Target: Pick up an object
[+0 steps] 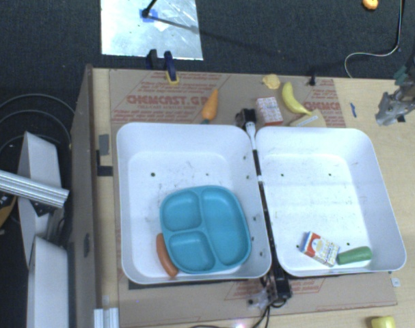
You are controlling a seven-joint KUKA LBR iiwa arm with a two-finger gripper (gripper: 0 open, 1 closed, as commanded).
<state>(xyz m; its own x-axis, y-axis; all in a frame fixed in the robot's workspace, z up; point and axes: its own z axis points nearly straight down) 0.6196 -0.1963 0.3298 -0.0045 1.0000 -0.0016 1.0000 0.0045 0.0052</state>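
Near the right edge of the view, above the right bin (371,157), the gripper (397,108) hangs clear of everything; whether it is spread or pressed together cannot be told. Along that bin's front wall lie a small printed carton (320,248) and a green object (354,255), just beside each other. Over in the left bin (135,176), a blue divided tray (204,228) sits with an orange sausage-shaped toy (166,255) at its left edge.

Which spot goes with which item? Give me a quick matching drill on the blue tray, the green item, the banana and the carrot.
Items:
1. blue tray
2. green item
3. banana
4. carrot

Places:
A. on the board behind the right bin
B. left bin, near front
C. on the board behind the left bin
D. right bin, front corner

Pairs: 1-B, 2-D, 3-A, 4-C
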